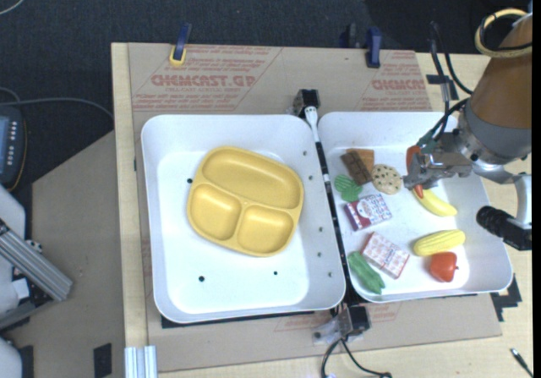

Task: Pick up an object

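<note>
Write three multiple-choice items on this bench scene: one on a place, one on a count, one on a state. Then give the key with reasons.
1. Where does the yellow divided plate lie?
A. left bin
B. right bin
C. on the cardboard outside the bins

2. How many compartments does the plate have?
A. two
B. three
C. five

3. Where is the claw?
A. over the left bin
B. over the right bin, near the cookie
C. off the bench

Key: 1 A, the plate sits in the left bin. 2 B, one long section and two smaller ones show. 3 B, it hangs over the right bin, beside the cookie.
</note>
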